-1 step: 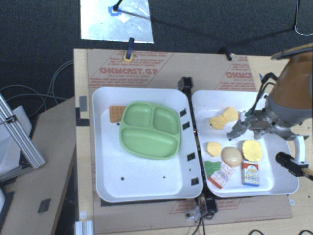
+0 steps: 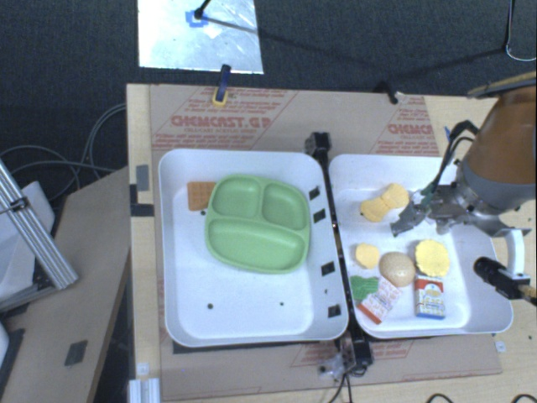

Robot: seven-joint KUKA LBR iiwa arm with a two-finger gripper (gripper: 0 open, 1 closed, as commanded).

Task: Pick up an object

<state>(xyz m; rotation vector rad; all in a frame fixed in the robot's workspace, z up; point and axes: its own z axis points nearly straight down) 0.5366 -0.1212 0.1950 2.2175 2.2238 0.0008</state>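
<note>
robot lab: arm [image 2: 503, 141], bins [image 2: 180, 250], cables [image 2: 109, 124]

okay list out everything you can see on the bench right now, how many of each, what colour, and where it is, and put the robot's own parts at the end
bins: 2, white, side by side on the bench
divided plate: 1, green, in the left bin
cracker: 1, orange-brown, left bin, at the plate's left edge
lumpy yellow piece: 1, yellow, right bin, far part
small yellow round piece: 1, yellow, right bin, middle
yellow disc: 1, yellow, right bin, near the gripper
bread roll: 1, tan, right bin, between the two yellow pieces
green piece: 1, green, right bin, near corner
packet: 1, white and red, beside the green piece
carton: 1, red, white and blue, right bin, near edge
gripper: 1, grey, over the right bin
arm: 1, grey with orange band, from the right
</note>
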